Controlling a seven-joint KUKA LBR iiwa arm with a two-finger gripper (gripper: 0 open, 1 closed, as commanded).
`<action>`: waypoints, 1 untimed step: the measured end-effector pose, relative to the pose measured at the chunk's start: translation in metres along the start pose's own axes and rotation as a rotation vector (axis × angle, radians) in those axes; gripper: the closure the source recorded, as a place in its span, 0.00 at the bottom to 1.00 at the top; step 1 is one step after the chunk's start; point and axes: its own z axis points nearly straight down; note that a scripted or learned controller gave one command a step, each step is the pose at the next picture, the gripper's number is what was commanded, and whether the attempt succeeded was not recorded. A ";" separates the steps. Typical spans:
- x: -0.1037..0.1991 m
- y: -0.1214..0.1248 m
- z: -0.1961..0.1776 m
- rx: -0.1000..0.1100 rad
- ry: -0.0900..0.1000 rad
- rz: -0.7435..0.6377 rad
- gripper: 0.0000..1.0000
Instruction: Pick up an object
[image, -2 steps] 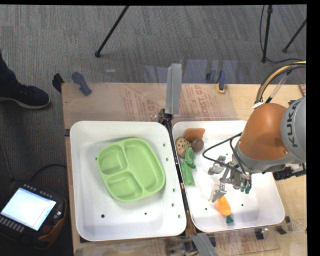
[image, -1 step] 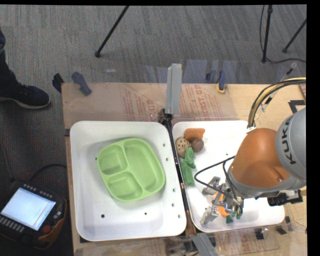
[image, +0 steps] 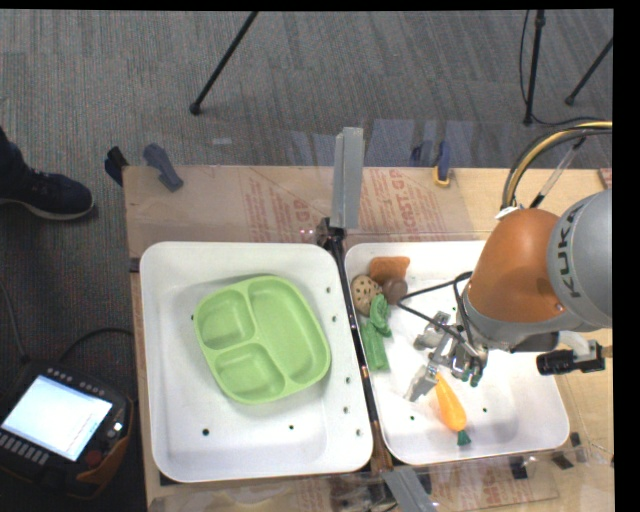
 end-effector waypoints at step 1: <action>0.050 -0.002 0.001 0.001 0.004 0.038 0.00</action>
